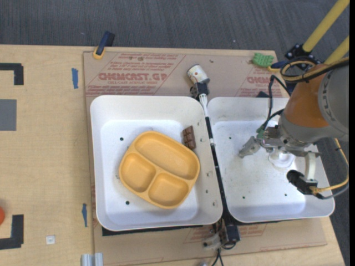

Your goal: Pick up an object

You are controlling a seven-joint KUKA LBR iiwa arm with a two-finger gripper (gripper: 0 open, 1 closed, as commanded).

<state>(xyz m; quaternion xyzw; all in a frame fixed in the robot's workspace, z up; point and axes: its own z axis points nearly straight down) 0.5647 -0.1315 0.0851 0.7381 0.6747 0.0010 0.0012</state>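
Your left bin (105, 148) holds a yellow divided plate (160, 169) and a small brown block (189, 138) — the gripper (276, 151) hangs over the right bin (249, 204), finger state impossible to tell.

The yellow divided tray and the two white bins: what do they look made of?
Yellow divided tray: probably moulded plastic, matte to satin, given its uniform colour and soft rounded compartment walls. Left bin and right bin: likely thin formed plastic, smooth with a slight sheen, rounded corners and rolled rims; painted metal can't be ruled out.
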